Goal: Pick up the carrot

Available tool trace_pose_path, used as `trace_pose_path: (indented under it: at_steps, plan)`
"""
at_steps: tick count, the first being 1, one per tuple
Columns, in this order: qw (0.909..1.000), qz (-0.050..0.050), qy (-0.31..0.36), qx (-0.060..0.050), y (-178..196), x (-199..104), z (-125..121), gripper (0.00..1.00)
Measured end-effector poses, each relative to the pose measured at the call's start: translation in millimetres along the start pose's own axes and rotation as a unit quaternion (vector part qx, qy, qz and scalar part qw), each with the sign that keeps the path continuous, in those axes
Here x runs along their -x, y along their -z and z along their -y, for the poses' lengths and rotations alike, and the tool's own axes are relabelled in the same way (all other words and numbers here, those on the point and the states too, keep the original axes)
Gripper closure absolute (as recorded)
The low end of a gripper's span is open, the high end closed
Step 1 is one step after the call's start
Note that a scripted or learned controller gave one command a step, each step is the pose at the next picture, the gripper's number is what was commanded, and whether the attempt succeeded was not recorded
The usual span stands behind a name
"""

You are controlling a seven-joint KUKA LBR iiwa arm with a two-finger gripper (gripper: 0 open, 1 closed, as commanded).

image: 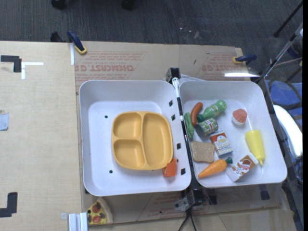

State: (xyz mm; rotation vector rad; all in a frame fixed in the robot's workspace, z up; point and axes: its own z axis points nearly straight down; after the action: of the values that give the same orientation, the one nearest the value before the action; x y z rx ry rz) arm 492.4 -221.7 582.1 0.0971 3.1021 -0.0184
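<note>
**Carrot lying in right bin, near front wall**

Orange carrot [212, 168] flat in the right white bin [219, 83], close to the front wall. Pointed tip toward the left, green end toward a small carton [242, 167] just beside it. Directly behind, a bread slice [202, 151]. In the left bin [96, 129], a yellow divided plate [142, 140]. Gripper opening and hold: cannot tell.

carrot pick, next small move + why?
Probably bring the gripper over the right white bin and down above the orange toy carrot, fingers set across its narrow width. It lies flat near the front wall, tip toward the divider, leafy end by the small carton, with the brown toast slice just behind, so clearance looks tight.
</note>
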Motion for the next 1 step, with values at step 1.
trace_pose_path:
  at_steps: [1]
  plan:
    - [1.0000,0.004,0.001,-0.001,9.4,3.3,-0.4,1.00]
